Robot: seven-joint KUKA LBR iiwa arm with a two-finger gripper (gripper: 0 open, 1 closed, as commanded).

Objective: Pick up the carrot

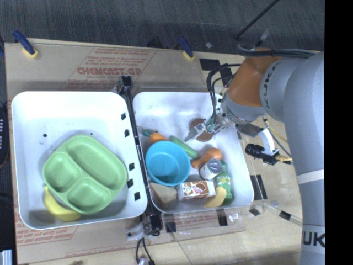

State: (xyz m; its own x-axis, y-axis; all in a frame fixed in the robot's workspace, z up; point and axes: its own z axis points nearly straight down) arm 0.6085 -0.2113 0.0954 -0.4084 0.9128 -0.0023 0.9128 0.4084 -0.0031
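A slanted overhead look at a cardboard-covered bench bearing two shallow white plastic bins side by side. The left bin holds a light green divided plastic plate toward its near edge, resting partly on top of a yellow plastic object at the bin's near left corner.

The right bin is crowded along its near half. A round blue plastic bowl sits against its left wall. The orange carrot with a green leafy end lies just beyond the bowl, near the bin's left wall, partly hidden by the bowl's rim. To the right of the bowl are an orange-brown rounded toy, a small silver can, a small printed carton and a yellow banana-like piece, all close together by the near right corner. A brownish piece lies at the near edge under the bowl.

The grey arm with an orange band reaches in from the right. Its two-finger gripper hangs over the right-hand middle of the right bin, well apart from the carrot. Whether its fingers are released or clenched cannot be told.
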